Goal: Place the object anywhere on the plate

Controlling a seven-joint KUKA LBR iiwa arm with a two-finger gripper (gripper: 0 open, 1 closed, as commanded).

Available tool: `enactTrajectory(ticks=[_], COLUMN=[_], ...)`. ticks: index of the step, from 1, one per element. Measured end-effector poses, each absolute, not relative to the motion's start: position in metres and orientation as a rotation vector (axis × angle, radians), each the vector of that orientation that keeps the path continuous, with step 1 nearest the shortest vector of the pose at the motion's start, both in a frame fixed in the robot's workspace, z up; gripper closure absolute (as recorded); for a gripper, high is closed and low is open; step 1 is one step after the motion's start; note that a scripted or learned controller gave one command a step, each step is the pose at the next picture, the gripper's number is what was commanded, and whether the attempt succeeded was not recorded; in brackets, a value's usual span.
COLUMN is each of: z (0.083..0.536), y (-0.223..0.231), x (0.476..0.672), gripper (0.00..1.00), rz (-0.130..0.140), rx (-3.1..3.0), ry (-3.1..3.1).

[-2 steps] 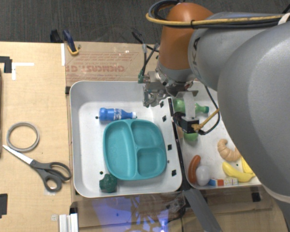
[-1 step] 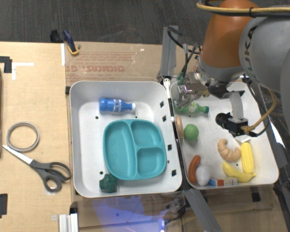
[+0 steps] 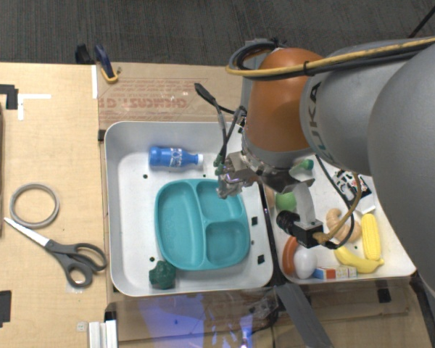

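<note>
A teal divided plate [image 3: 196, 227] lies in the left white bin [image 3: 123, 216]. My gripper [image 3: 227, 185] hangs over the plate's upper right corner, close to the wall between the two bins. The wrist and its cables hide most of it from above. A blue bottle [image 3: 170, 157] lies on its side in the bin just above the plate. A small dark green object [image 3: 162, 275] sits off the plate's lower left corner, on the bin floor.
The right bin [image 3: 391, 263] holds a banana [image 3: 355, 259], a corn cob [image 3: 370, 235], a green piece [image 3: 286, 200], a red and white item [image 3: 296, 256] and several others, partly under the arm. Scissors [image 3: 65, 252] and a tape roll [image 3: 34, 204] lie on the bench at left.
</note>
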State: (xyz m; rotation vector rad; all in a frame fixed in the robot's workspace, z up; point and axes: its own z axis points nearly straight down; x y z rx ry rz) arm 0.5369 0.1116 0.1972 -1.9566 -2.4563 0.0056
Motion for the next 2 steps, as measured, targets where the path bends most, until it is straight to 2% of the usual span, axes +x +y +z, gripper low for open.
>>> enactTrajectory(ticks=[1,2], z=[0.191,0.215], y=[0.09,0.111], x=[0.477,0.592], gripper=[1.0,1.0], rz=[0.005,0.004], rx=[-1.796,-1.911], ry=[-2.575,-2.494])
